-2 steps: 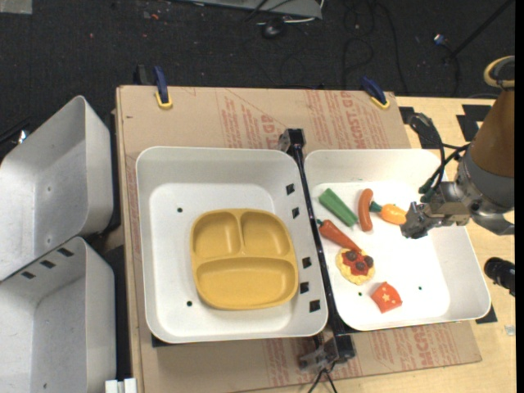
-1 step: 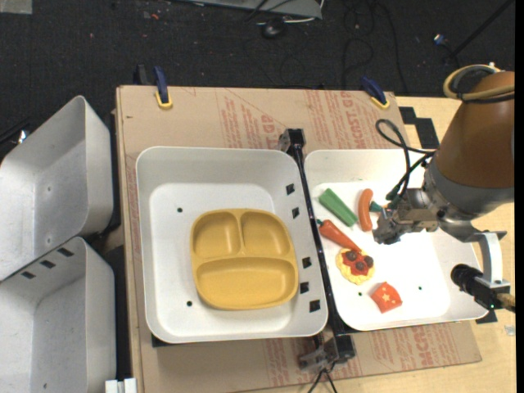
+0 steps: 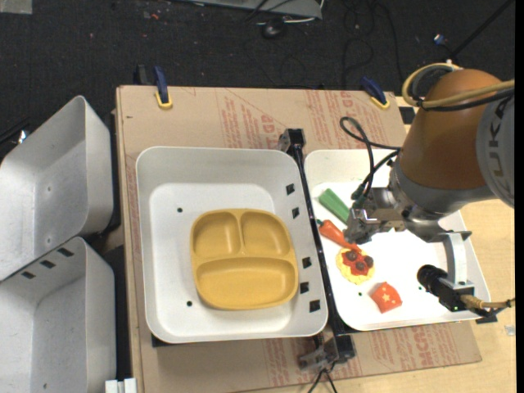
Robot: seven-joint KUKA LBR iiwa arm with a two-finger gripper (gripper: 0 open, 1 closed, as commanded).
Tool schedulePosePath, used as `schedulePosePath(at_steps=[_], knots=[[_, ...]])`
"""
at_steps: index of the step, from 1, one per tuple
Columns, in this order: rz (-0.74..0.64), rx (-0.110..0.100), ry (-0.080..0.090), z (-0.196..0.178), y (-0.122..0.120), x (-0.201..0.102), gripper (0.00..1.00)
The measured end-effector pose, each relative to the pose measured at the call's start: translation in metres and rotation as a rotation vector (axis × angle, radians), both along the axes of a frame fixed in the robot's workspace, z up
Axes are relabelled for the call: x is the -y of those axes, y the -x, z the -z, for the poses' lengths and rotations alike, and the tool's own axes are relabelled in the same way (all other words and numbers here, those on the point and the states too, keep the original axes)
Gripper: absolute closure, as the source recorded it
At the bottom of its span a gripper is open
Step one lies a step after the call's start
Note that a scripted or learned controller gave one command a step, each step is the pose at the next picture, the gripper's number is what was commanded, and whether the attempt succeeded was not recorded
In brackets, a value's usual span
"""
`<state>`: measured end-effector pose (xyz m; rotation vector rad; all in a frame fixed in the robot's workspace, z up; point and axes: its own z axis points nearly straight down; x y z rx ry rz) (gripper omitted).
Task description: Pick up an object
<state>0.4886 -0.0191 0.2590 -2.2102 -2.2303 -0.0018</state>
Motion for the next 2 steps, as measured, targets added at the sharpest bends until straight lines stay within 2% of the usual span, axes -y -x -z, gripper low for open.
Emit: schedulePosePath(at_steps=[2], knots=[[0.001, -0.003, 0.001, 0.011, 0.01, -0.107, 1.0]])
